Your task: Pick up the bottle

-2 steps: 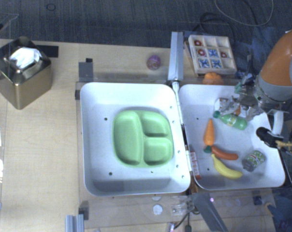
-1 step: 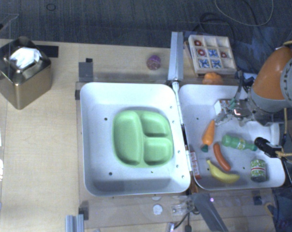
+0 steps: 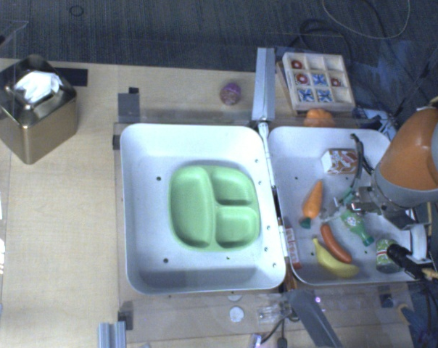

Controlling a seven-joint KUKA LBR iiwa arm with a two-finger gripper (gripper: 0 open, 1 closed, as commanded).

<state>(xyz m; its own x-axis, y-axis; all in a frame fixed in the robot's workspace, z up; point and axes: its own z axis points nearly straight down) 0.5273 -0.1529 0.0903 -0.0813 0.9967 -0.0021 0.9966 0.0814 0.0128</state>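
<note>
The bottle (image 3: 358, 228) is a small green and clear thing lying on its side in the right bin (image 3: 299, 151), right of the middle. My gripper (image 3: 352, 207) hangs just above its upper end, at the tip of the grey arm with the orange band (image 3: 415, 158). The arm's wrist covers part of the bottle, and I cannot make out contact between the two.
Around the bottle lie a carrot (image 3: 312, 199), a red sausage (image 3: 335, 243), a banana (image 3: 333, 261), a small carton (image 3: 341, 161) and a green can (image 3: 385, 256). The left bin (image 3: 143, 194) holds a green divided tray (image 3: 213, 205). A game board (image 3: 317, 80) sits behind the bins.
</note>
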